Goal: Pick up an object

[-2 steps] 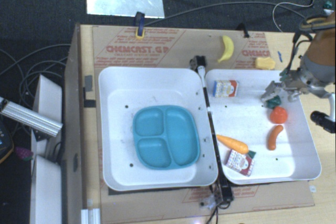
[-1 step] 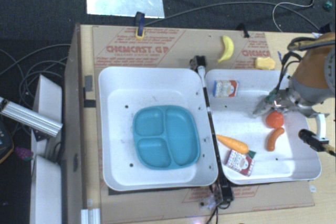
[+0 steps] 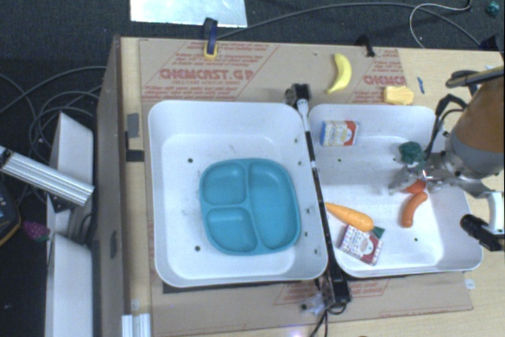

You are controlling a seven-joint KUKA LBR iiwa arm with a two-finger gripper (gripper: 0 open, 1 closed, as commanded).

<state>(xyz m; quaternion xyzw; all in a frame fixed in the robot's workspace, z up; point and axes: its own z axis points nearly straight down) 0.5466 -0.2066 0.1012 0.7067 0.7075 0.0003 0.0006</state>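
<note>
In the right bin (image 3: 454, 249): gripper (image 3: 410, 177) low over the floor beside the orange sausage (image 3: 412, 207).
Arm (image 3: 481, 130) enters from the right, wrist angled down-left, partly cut off at the frame edge. Finger opening cannot be made out; tips blur against a dark green object (image 3: 410, 151). Carrot (image 3: 349, 216) and red-white packet (image 3: 361, 243) lie apart, near the bin's left front.

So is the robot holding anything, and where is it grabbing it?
Cannot be told. The tool is low in the right bin, beside the sausage and a green toy, but no hold on either shows.
</note>
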